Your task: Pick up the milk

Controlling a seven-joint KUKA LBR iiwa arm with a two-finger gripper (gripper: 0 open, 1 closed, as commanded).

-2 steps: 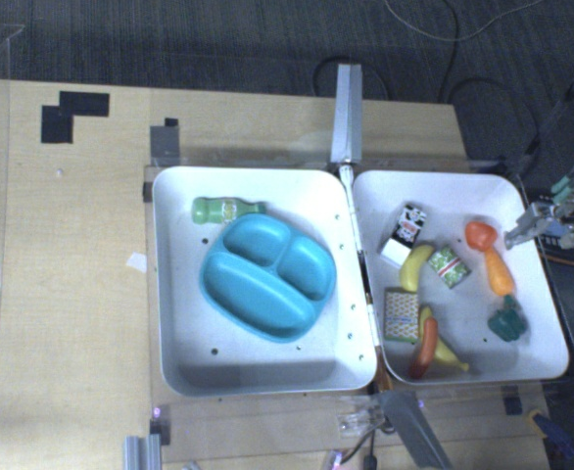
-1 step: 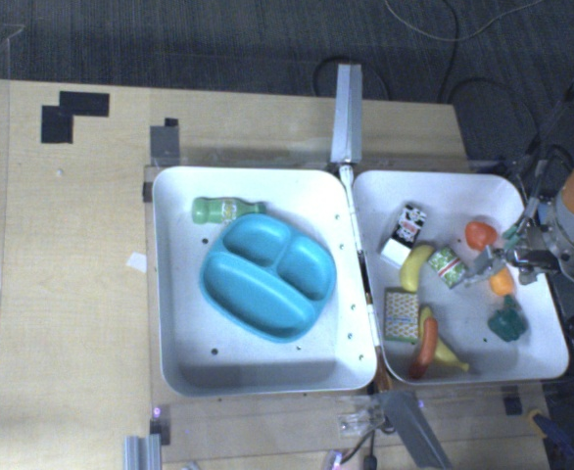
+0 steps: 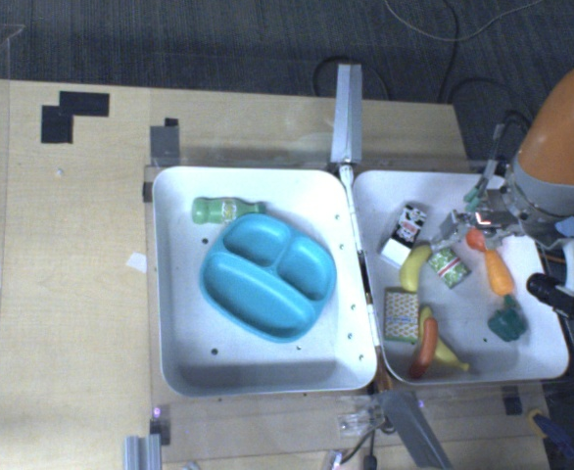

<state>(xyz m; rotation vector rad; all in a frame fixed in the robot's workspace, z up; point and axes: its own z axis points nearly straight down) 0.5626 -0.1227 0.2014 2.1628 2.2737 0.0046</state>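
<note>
Right, two shallow white bins side by side: the left white bin (image 3: 169, 292) carries a big blue three-section plastic plate (image 3: 267, 274) at its centre, with a pale green plastic bottle (image 3: 223, 209) lying at eleven o'clock of it. The right white bin (image 3: 551, 360) is the busy one. Over its two o'clock corner hangs the grey arm with its orange band (image 3: 561, 135), and the two-finger gripper (image 3: 481, 218) sits low above the bin floor; whether it is spread or closed I cannot tell, and nothing visibly sits in it.

Smaller items now: a yellow toy banana (image 3: 413, 267), a beige woven square (image 3: 402, 315) at seven o'clock, a red sausage (image 3: 423, 346) across a second banana, an orange carrot (image 3: 498, 270), a dark teal lump (image 3: 508, 321).

The milk, that small black-and-white carton (image 3: 407, 231), lies at ten o'clock in the right bin, well to nine o'clock of the gripper. A small green-and-white packet (image 3: 451, 265) lies nearer.

By my reckoning this is the approach step. Next move: shift toward nine o'clock, centre over the carton, descend, close.
</note>
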